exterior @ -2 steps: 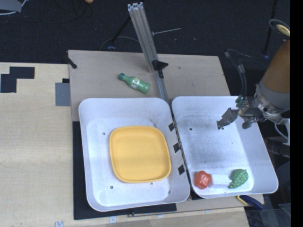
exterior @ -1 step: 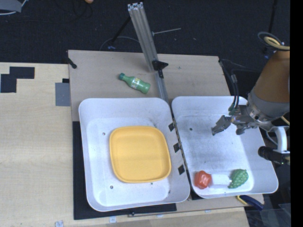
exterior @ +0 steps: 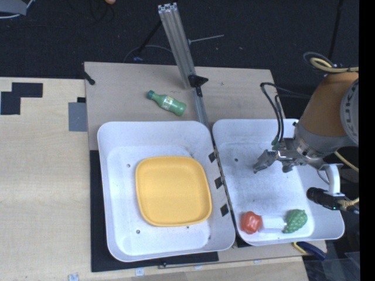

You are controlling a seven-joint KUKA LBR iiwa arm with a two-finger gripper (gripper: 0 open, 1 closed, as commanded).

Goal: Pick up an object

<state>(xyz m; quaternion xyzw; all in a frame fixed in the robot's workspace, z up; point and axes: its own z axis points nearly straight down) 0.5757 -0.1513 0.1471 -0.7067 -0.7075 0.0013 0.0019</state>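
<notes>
We cannot tell from this angle how the jaws of the gripper (exterior: 270, 161) stand; nothing shows between them, and they hang over the bare floor of the right bin (exterior: 258, 133). The nearest things to pick lie well apart from them, toward the bin's near edge: a red tomato-like toy (exterior: 251, 222) and a green broccoli-like toy (exterior: 295, 220), with a pale piece between the two that we cannot identify. A straight descent from here would likely close on nothing. Both toys sit near the rim, so a finger could strike the wall or nudge the round one away. In the left bin (exterior: 111, 157) lies a yellow plate (exterior: 173, 190), probably too flat to grip. A green bottle (exterior: 166, 102) rests on the bench beyond.
</notes>
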